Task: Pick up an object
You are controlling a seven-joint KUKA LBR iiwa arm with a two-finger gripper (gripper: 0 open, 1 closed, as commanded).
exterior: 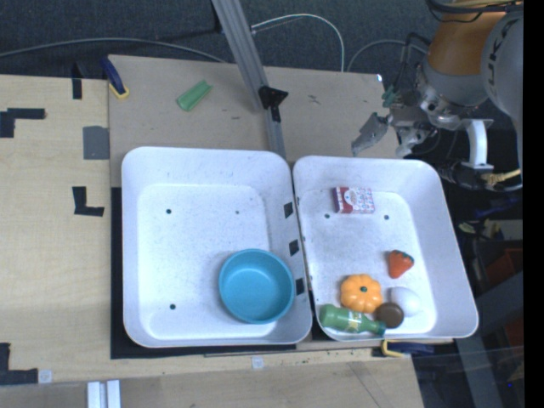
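**Gripper parked above the right bin, nothing held**

The gripper (387, 134) hangs just beyond the far rim of the right bin (450, 228), its two fingers spread apart with nothing between them. It is raised off the bench, well apart from any candidate object.

Object locations: a red-and-white packet (353, 200) lies flat near the bin's far wall. A strawberry (399, 263), pumpkin (361, 293), white egg (406, 299), brown ball (389, 314) and green bottle (348, 320) crowd the near right corner. They touch or nearly touch one another, probably because the bin floor and walls herd loose items together. The left bin (144, 228) contains a blue bowl (255, 285) against its near right side.

Arm pose: the arm (476, 49) enters from the right, its orange band above the wrist, wrist tipped so the fingers angle down and leftward toward the bin. The packet is judged the easiest target: isolated, closest, and free of neighbours.
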